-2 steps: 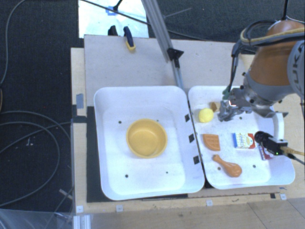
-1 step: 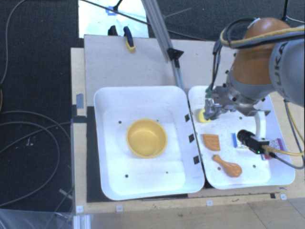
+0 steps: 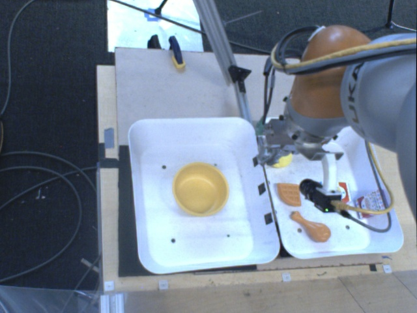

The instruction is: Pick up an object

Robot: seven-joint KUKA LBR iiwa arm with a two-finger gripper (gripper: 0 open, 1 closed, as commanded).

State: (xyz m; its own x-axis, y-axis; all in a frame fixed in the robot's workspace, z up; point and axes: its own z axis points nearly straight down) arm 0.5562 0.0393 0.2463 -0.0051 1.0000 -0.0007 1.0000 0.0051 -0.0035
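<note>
My gripper point(image 3: 271, 152) is down at the far left corner of the right bin point(image 3: 384, 240), close to the wall between the two bins. A small yellow object point(image 3: 283, 160) lies right against it, partly hidden by the gripper body, and I cannot tell whether it is being held. Nearer the front lie an orange wedge-shaped piece point(image 3: 288, 193) and an orange drumstick-shaped piece point(image 3: 311, 227). A red and white packet point(image 3: 366, 201) sits by the bin's right side.
The left bin point(image 3: 150, 240) holds a yellow bowl point(image 3: 201, 188) near its middle. A slanted metal pole point(image 3: 221, 41) crosses the board behind the bins. A yellow-handled clamp point(image 3: 176, 52) sits at the board's far edge.
</note>
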